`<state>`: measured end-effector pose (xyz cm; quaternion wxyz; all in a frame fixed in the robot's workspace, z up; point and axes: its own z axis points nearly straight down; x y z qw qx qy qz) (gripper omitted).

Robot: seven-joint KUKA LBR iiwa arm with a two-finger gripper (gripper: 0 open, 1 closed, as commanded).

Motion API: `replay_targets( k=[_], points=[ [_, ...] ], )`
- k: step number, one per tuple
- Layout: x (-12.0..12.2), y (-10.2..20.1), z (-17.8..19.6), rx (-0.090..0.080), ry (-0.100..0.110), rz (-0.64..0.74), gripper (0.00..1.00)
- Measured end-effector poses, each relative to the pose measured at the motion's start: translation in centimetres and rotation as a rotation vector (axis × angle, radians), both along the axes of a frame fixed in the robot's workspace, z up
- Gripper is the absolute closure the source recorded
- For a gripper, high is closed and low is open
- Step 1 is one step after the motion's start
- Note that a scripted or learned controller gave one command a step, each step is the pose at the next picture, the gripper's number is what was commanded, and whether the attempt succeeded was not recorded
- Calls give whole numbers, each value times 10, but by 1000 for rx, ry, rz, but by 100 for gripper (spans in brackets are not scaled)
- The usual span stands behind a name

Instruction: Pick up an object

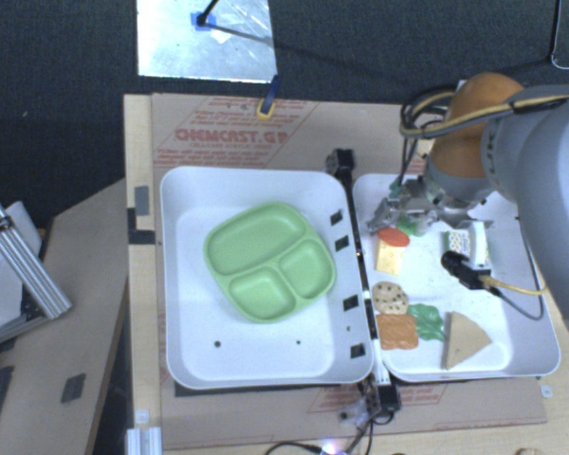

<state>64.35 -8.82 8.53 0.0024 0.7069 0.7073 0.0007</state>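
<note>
Nearest the lens, a tan triangular wedge [465,338] lies in the right white bin [536,354], beside a green leafy piece [427,320]. Reaching from the right, the grey arm [536,150] bends down, its claw [398,211] low over the yellow block [392,257]; whether it grips anything cannot be told.

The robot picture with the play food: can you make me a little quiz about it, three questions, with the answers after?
1. True or false: the green plate lies in the left bin.
2. Which piece lies nearest the gripper? A the yellow cheese block, B the cookie, C the tan wedge.
3. Fill in: the green plate has ___ compartments.

Key: 1 true; 2 A, it sits just below the gripper in the right bin, while the cookie and wedge lie further down; 3 three.
</note>
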Motion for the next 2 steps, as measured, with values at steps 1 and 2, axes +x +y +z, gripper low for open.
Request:
replay_targets(
  k=[1,2],
  points=[
    [2,0,13,0,-5,-1,100],
    [0,-6,59,2,0,-1,100]
  ],
)
